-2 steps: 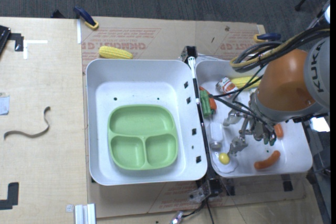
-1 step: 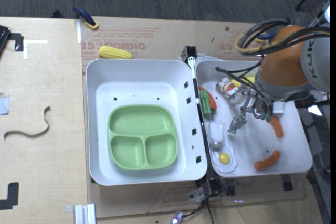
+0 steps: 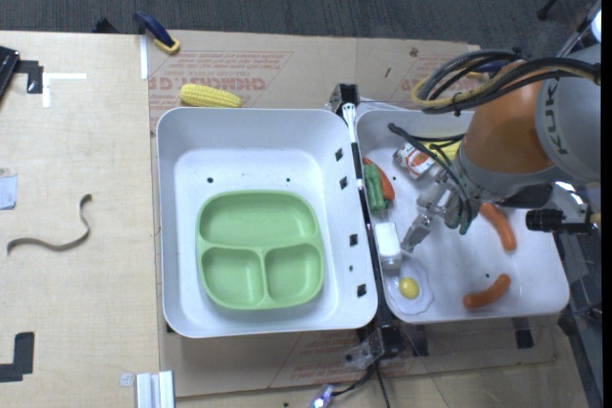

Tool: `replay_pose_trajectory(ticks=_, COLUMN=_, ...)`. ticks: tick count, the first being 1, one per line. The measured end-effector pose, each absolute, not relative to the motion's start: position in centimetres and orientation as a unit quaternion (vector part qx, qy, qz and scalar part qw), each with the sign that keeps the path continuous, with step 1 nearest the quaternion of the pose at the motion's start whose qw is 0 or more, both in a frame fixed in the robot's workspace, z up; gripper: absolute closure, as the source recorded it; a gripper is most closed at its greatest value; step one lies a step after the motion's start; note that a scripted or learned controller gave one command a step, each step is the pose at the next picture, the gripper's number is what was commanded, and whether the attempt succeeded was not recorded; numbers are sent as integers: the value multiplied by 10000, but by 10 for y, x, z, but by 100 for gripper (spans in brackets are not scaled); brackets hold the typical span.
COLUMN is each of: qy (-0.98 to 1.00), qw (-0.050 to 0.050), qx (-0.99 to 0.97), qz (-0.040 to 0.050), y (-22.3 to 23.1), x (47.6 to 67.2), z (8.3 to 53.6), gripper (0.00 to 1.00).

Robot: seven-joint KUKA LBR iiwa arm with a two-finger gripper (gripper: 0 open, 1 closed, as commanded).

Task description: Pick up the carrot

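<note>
Hanging low over the middle of the right bin [image 3: 535, 296], the gripper [image 3: 418, 234] is seen with its slim fingers pointing down and to the left, and nothing is visible between them; whether they are parted or closed cannot be told at this size and angle. Just beside the tips lies a small white block [image 3: 386, 239], and below it a fried egg toy [image 3: 408, 289] rests near the bin's front edge. The carrot [image 3: 376, 184], orange with a green top, is found lying along the bin's left wall, near the gripper but apart from it, so the pick is judged as not yet made: the approach, the closing and the lift are all left to do. Two sausage-like orange pieces [image 3: 499, 226] [image 3: 487, 291] are spread farther right, and a red-and-white packet [image 3: 417, 162] is partly covered by the wrist. Much of the bin's rear is hidden by the orange band and cables. In the left bin [image 3: 182, 234] a green divided plate [image 3: 259, 248] is set, and a corn cob [image 3: 210, 96] lies on the cardboard behind it.
</note>
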State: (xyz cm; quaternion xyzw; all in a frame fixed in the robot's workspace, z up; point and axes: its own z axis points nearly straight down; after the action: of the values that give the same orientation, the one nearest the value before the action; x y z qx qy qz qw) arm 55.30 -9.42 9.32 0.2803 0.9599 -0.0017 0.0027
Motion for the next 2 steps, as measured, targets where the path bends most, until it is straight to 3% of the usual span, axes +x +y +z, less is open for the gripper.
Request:
replay_pose_trajectory(ticks=1, qy=9539, qw=22, qx=3001, qz=24, y=-190, x=590, z=93, gripper=0)
replay_pose_trajectory(ticks=2, qy=9416, qw=11, qx=3368, qz=1, y=-120, x=549, z=92, gripper=0)
